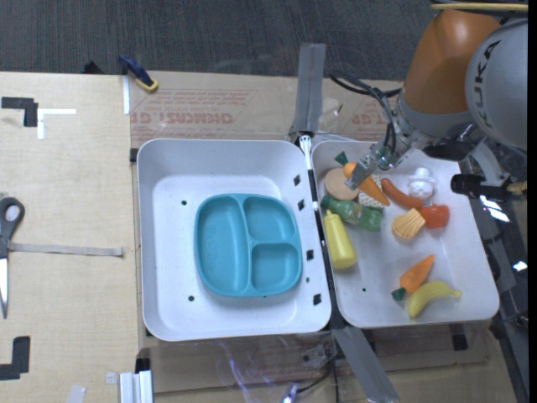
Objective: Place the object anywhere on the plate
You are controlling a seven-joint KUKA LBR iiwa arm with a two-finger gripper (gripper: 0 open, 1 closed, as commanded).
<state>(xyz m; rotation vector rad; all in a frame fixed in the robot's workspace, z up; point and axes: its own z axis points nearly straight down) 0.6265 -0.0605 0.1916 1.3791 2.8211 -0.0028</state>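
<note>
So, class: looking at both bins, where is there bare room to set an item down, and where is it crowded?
Free: all three compartments of the teal divided plastic plate, and the left white bin's floor around it. In the right white bin, a bare patch lies between the yellow plastic bottle and the orange toy carrot. Crowded: that bin's upper part, where toy foods cluster under the claw.

Two white bins (159, 309); one blue plate (248, 245); one banana (432, 297); one scissors (7, 242).
</note>
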